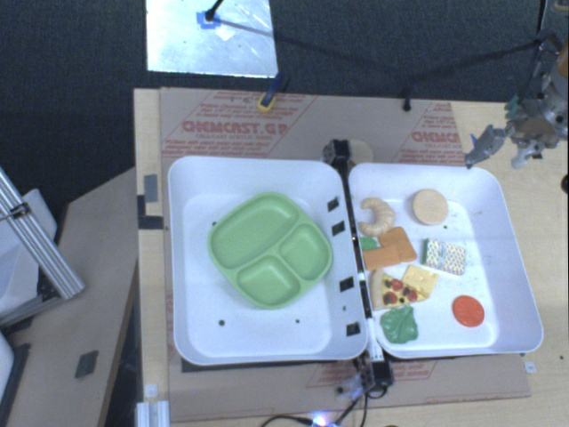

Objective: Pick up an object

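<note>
The right bin [518, 278] holds several toy foods: a croissant [378, 213], a round tan biscuit [430, 206], an orange toast slice [389, 248], a speckled square [445, 255], a yellow cheese piece [419, 282], a pizza slice [388, 288], a green leaf [399, 325] and a red disc [468, 310]. My gripper [500, 149] hangs above the right bin's far right corner, apart from all the food. It is open, with nothing between its fingers.
The left bin [191, 189] carries a green divided plate [269, 249]. A black hinged divider [349, 238] runs between the bins. A shiny metal sheet [212, 25] lies beyond the bench, and an aluminium frame [31, 238] stands at the left.
</note>
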Robot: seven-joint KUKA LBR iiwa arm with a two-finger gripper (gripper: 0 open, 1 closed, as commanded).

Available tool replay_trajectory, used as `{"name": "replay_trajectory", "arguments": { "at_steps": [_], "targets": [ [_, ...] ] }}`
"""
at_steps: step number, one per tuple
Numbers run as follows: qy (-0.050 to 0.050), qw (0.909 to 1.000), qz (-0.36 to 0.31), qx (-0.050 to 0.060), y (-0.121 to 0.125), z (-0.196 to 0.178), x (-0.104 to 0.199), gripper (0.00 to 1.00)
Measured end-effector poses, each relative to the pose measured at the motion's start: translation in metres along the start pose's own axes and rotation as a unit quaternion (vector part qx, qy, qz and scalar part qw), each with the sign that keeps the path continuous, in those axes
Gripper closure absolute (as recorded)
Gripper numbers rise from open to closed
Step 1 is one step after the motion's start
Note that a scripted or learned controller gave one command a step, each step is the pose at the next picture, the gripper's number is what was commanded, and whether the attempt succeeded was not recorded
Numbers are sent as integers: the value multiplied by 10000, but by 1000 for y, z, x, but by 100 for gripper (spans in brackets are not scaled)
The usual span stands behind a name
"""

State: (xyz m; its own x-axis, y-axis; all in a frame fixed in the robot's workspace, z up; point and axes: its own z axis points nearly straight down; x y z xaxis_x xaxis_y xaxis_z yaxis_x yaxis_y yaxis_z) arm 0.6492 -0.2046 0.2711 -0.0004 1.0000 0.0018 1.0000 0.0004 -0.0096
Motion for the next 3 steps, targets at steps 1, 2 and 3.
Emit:
{"name": "replay_trajectory", "arguments": {
  "at_steps": [1, 2, 3],
  "targets": [
    [-13, 10000, -16, -61, 2, -8, 1, 0],
    [-13, 10000, -9, -51, 3, 52, -1, 0],
    [-7, 10000, -6, -39, -5, 109, 0, 0]
  ]
}}
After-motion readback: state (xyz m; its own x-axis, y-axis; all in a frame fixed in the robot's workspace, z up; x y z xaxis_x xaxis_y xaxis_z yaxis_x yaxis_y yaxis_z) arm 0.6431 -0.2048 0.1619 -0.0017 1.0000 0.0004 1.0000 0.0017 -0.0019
